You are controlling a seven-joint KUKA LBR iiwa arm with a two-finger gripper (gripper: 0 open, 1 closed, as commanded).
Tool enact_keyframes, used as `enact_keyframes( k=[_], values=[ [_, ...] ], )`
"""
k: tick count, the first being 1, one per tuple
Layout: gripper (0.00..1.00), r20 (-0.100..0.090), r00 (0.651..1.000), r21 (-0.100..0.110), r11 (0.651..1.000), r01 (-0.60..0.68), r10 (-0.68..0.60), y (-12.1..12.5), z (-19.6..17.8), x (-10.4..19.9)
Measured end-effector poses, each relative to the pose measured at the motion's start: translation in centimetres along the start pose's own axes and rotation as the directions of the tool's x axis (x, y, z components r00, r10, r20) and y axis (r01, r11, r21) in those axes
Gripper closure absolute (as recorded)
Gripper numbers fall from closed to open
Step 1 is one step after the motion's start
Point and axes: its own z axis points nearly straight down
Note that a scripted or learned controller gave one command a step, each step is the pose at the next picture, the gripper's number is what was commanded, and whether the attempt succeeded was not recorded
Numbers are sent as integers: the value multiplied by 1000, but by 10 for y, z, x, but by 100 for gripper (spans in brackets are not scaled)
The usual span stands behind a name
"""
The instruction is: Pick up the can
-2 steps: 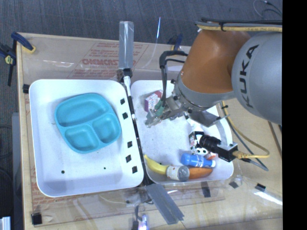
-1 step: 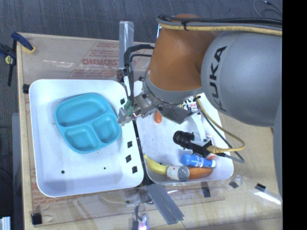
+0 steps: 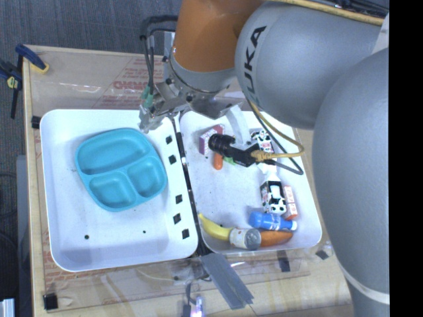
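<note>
Can (image 3: 250, 238) lies on its side at the near edge of the right bin (image 3: 305, 211), between the banana (image 3: 215, 228) and the carrot (image 3: 276, 238). You see the tool (image 3: 147, 119) over the far rim between both bins, well apart from it; whether it is spread or pressed together, you cannot tell.

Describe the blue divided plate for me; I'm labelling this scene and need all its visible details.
The blue divided plate is light blue, looks like plastic, and has rounded corners and three compartments: one long, two smaller. It lies flat, right side up, turned at a slant, in the upper middle of the left bin. It rests on the bin floor, apart from the gripper.
</note>
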Motion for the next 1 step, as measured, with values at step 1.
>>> enact_keyframes(
  k=[1],
  values=[
    [100,-1,999,2,999,-35,35,-22,-6,-20]
  ],
)
